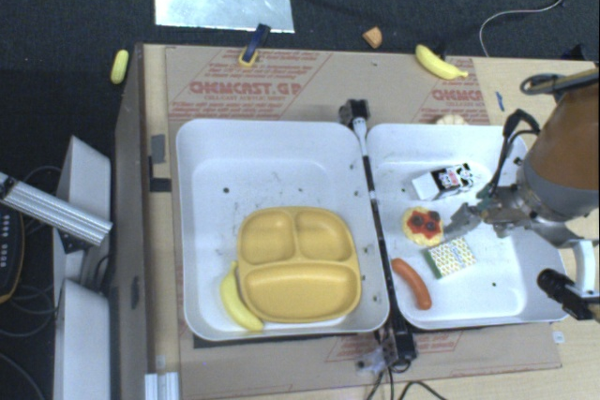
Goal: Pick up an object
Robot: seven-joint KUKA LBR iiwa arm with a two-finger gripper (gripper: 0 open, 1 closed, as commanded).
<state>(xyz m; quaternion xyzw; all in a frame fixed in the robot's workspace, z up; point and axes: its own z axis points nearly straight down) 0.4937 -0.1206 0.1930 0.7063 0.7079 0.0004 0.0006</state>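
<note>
I'm reaching in: my gripper [466, 218] hangs beside the pizza [423, 225], its grip I cannot tell. Next, lower and close.

One fixed camera looked down at a slant from above the counter [309, 75]. It stood far enough back to take in both white bins [202, 201] and surrounding floor.

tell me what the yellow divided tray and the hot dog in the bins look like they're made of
Yellow divided tray: looks like moulded plastic, with a matte to slightly glossy, even colour and rounded compartment walls.
Hot dog: probably plastic or rubber toy food, with a uniform orange-red, smooth surface; too small to tell which.
</note>
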